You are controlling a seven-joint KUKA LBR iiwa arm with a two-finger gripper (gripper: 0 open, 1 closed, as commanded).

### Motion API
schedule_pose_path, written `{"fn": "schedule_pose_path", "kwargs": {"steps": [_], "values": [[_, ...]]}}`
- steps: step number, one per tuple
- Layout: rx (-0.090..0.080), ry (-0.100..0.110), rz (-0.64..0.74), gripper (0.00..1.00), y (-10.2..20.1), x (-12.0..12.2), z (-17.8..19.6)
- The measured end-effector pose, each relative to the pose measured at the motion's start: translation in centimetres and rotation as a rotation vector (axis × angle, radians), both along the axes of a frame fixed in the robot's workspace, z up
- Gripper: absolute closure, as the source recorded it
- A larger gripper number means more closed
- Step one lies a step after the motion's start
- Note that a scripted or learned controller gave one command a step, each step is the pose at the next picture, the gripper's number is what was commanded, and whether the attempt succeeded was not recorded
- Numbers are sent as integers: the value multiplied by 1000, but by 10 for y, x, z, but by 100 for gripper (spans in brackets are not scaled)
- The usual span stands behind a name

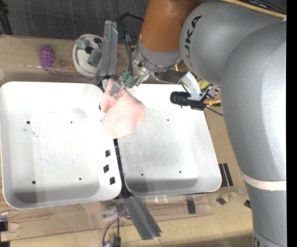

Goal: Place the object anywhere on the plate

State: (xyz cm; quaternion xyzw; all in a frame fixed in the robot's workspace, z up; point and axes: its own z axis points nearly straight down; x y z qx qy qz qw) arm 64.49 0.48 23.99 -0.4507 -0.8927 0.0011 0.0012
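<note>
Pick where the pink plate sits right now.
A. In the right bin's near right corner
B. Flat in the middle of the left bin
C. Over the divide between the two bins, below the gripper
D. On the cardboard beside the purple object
C: the pink plate straddles the seam between the left bin and the right bin, just below the gripper.

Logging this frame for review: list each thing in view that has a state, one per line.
arm: reaching in over the bins' far edge.
pink plate: lifted and tilted, above the seam between the bins, at the gripper.
left bin: flat on the bench.
right bin: flat on the bench.
purple object: lying on the bench beyond the left bin.
</note>
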Motion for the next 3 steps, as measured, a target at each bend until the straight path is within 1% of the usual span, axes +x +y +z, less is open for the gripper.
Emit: {"fn": "schedule_pose_path", "kwargs": {"steps": [1, 2, 3], "values": [[1, 0, 406, 100, 54, -8, -12], [1, -4, 808, 100, 104, -10, -9], [1, -4, 808, 0, 103, -10, -9]]}}
